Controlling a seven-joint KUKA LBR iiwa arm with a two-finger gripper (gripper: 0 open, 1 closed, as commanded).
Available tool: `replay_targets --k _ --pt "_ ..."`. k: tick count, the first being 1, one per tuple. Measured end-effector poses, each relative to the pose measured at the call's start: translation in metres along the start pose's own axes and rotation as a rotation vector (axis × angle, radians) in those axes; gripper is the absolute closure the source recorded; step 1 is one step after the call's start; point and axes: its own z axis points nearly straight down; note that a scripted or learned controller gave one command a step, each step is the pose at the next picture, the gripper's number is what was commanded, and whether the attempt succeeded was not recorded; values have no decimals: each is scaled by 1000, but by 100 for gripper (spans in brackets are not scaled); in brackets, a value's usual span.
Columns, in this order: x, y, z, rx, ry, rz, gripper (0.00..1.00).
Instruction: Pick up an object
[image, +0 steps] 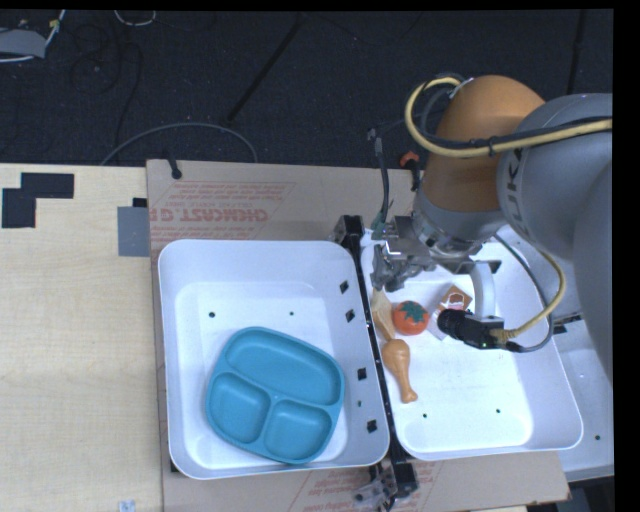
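Two white bins, one blue tray, one tomato, one drumstick; fingers indiscernible.

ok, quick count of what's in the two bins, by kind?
Blue divided plate, left bin: 1
Toy chicken drumstick, right bin: 1
Orange-red toy tomato, right bin: 1
Small brown-and-white piece beside the tomato, kind unclear: 1
Pale yellow piece left of the tomato, kind unclear: 1
Total: 5
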Motion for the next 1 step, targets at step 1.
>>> replay_targets --k 1 --pt "52 11 -2 -1 1 -2 100"
